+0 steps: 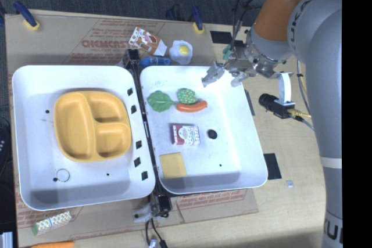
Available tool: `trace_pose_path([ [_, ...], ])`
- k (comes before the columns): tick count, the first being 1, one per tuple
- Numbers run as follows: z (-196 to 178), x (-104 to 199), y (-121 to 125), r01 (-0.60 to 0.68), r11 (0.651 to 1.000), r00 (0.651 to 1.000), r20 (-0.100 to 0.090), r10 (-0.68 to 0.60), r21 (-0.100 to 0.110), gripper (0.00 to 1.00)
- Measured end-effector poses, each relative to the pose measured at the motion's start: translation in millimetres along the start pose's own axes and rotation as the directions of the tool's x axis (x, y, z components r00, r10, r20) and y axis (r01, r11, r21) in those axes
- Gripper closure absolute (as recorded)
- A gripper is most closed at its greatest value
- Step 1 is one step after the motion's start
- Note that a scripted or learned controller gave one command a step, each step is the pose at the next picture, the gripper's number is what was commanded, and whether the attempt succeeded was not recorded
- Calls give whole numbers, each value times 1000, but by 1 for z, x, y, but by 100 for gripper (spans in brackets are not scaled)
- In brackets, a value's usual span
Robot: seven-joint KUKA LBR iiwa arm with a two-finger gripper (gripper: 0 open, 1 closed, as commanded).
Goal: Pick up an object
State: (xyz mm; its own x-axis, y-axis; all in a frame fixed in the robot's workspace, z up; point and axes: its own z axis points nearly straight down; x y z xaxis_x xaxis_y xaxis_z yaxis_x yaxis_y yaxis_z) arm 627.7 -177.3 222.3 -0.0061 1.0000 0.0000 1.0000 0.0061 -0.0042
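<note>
My gripper (224,76) hangs over the far right part of the right bin (247,142), its two fingers (211,75) spread apart and open with nothing between them. Below and left of it, on the bin floor, lie a green leaf toy (159,101), a green dotted round piece (186,94) and an orange carrot-like piece (192,106) close together. Nearer the front sit a red and white carton (185,135), a small black disc (212,135) and a flat yellow square (172,164).
The left bin (26,142) holds a yellow divided tray (93,124). Behind the bins on the cardboard lie a patterned carton (143,39), a blue object (154,61) and a fried-egg toy (181,51). A wrapper (52,222) lies at the front left.
</note>
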Motion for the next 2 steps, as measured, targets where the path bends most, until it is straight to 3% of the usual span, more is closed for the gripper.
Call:
trace_pose_path([
  [1, 131, 22, 13, 116, 993, 993, -1, -116, 0, 0],
  [2, 120, 22, 14, 120, 993, 993, -2, -120, 1, 100],
])
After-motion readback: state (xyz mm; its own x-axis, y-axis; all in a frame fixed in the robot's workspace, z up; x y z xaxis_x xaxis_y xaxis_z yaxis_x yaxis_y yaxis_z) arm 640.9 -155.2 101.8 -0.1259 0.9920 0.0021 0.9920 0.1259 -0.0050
